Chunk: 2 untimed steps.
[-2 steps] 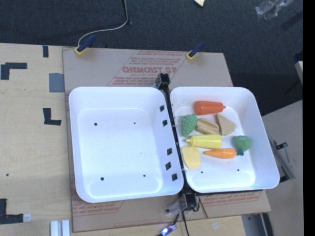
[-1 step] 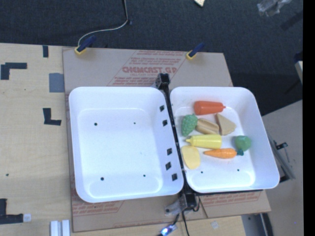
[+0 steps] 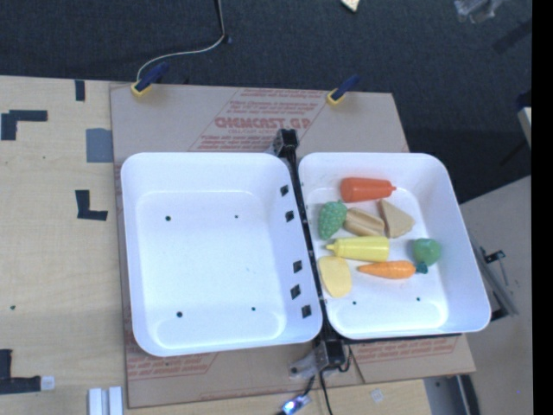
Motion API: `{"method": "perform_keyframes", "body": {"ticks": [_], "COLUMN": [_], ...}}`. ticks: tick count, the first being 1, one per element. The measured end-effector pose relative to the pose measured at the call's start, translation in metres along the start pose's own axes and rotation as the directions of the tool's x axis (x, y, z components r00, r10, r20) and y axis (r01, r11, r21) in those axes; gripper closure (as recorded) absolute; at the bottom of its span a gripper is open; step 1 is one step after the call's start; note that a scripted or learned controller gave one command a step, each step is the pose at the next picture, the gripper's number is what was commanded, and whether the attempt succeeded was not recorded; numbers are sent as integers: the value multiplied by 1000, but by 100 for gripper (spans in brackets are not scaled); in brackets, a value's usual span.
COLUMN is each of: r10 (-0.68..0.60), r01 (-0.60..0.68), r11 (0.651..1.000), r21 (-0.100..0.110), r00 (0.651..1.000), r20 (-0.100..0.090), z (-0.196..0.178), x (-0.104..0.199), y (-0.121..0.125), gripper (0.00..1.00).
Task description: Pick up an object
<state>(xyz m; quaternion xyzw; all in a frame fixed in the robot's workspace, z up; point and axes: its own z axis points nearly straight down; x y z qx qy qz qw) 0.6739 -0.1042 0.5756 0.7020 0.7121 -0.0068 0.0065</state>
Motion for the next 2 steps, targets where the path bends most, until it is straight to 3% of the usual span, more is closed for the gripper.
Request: {"method": "perform_keyframes", "body": {"ticks": [2], "r10": [-2], "r01": [2], "r11": [1000], "r21": [-1], "r00": [1000], "r20": [3], "z": [-20], "x": [1], "y": [1], "gripper": [100]}}
